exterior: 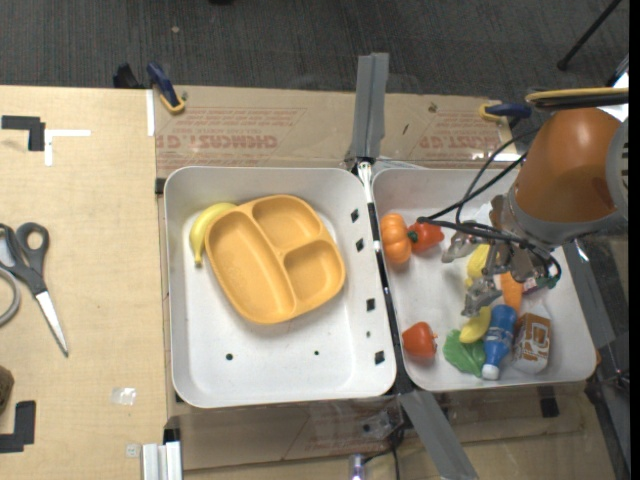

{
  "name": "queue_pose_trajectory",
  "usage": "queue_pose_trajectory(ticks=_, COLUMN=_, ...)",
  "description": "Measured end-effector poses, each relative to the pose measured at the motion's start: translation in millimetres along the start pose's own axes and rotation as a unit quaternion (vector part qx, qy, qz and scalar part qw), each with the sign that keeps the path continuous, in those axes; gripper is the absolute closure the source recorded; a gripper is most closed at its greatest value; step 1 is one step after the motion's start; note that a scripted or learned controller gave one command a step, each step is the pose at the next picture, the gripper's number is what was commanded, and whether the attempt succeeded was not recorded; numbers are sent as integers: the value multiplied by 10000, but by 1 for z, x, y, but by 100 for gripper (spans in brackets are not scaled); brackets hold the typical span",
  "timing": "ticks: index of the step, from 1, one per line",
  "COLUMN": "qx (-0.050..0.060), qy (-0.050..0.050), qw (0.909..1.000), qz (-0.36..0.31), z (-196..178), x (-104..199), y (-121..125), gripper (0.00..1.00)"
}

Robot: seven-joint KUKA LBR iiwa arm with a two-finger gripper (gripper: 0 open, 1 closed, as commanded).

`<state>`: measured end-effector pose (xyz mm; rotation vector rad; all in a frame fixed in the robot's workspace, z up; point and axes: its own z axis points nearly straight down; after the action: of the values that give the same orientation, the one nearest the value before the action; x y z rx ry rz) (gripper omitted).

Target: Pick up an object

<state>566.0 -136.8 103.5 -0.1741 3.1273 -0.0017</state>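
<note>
My gripper (487, 286) hangs low over the middle of the right bin (432, 363), under the orange wrist band (565, 168). Right around it lie a yellow piece (479, 260), an orange piece (512, 290) and a yellow banana-like piece (476, 326). A blue bottle (497, 338) with a white cap lies just below it, next to a green toy (461, 353) and a brown packet (533, 341). I cannot make out anything held.
A small orange pumpkin (396, 238) and a red pepper (426, 234) sit at the right bin's upper left, and a red tomato (419, 339) at its lower left. The left bin (200, 368) holds an orange divided plate (275, 258) and a banana (205, 226). Scissors (35, 273) lie on the bench.
</note>
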Motion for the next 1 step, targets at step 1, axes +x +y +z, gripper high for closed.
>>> queue_pose_trajectory(ticks=1, qx=-9, qy=37, qw=9986, qz=531, z=11, x=32, y=2, gripper=0)
